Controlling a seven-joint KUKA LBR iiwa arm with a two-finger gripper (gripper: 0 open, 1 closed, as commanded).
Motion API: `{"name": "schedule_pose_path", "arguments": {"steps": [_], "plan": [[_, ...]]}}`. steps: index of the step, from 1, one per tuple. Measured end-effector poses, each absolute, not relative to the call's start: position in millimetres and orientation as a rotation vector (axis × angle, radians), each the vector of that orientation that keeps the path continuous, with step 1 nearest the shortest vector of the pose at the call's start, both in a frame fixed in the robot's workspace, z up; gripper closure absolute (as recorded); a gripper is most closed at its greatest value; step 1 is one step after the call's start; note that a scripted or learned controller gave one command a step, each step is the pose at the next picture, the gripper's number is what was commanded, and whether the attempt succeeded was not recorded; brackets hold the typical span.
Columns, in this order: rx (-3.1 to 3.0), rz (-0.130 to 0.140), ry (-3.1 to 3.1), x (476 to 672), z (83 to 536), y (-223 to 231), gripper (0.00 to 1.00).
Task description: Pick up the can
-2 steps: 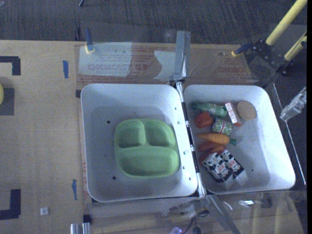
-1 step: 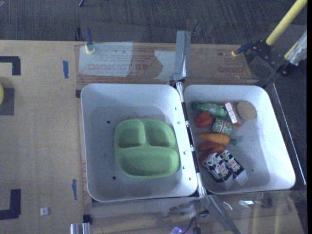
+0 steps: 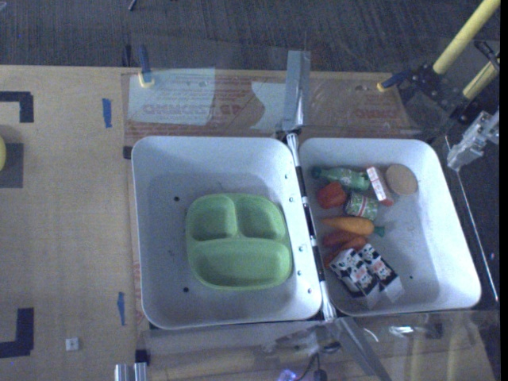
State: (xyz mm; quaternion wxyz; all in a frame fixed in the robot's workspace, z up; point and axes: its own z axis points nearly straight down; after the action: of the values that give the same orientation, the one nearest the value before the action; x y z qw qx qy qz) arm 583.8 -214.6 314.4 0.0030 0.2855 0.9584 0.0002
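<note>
Both bins [image 3: 159,292] are white, smooth, matt plastic with small dark holes in their floors. The divided tray [image 3: 236,240] in the left bin is light green plastic with a soft, low sheen. The bench [image 3: 63,236] top looks like pale, matt wood or board, marked with blue and black tape. A metal bracket [image 3: 296,90] behind the bins is dull grey. The can [image 3: 362,205] carries a glossy printed label in green, red and white. The carrot [image 3: 349,225] looks like smooth orange plastic. The carton [image 3: 363,271] is printed paperboard, black on white. The floor [image 3: 238,14] is dark, rough carpet.
</note>
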Motion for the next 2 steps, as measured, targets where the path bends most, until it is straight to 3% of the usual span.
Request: {"name": "schedule_pose_path", "arguments": {"steps": [1, 2], "plan": [[0.781, 0.0, 3.033, 645.2, 348.5, -223.3, 1.0], [0.902, 0.0, 3.003, 579.2, 278.4, -223.1, 1.0]]}}
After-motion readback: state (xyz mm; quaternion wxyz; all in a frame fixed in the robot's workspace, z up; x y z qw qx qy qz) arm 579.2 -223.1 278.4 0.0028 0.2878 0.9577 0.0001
